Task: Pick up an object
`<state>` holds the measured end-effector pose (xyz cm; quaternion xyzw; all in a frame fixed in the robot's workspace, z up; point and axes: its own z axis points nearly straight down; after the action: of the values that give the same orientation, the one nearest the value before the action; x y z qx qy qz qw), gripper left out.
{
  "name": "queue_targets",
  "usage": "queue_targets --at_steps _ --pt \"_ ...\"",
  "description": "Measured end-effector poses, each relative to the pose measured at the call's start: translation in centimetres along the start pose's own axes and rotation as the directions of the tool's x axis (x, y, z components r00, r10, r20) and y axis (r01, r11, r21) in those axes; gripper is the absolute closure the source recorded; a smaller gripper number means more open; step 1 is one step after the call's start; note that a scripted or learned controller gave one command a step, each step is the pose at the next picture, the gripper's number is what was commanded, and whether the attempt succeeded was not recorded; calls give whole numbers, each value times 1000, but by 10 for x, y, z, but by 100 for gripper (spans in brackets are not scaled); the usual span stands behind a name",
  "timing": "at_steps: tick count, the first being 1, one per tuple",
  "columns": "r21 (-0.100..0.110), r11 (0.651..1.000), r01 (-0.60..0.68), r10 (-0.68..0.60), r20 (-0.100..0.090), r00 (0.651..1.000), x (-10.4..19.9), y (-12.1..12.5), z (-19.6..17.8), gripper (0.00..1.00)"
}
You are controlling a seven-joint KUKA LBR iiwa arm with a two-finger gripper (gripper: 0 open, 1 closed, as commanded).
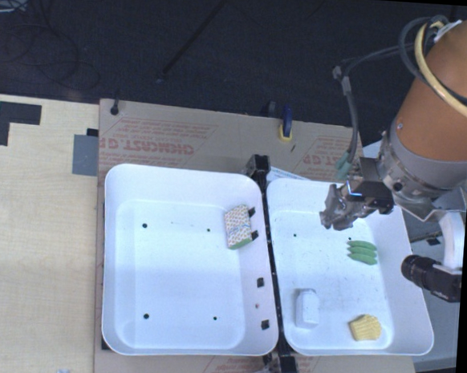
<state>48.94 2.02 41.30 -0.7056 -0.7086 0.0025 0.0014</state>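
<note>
My gripper (337, 216) hangs over the back part of the right bin (296, 203), above its floor. A green pea pod (363, 251) lies just to the right and in front of the gripper. A pale white block (308, 307) rests near the front of that bin, and a yellow ridged piece (365, 327) sits in its front right corner. In the left bin (127, 213), a patterned beige sponge-like block (238, 225) leans near the right wall.
A black divider with clips (264, 256) runs between the two bins. Both bins sit on a cardboard sheet (181, 141) on the wooden bench. The arm's orange band (441, 101) looms over the right bin's back right.
</note>
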Motion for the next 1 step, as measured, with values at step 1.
queue_targets --at_steps 1 --pt "4 1000 6 -6 1 1000 1 0 -9 100"
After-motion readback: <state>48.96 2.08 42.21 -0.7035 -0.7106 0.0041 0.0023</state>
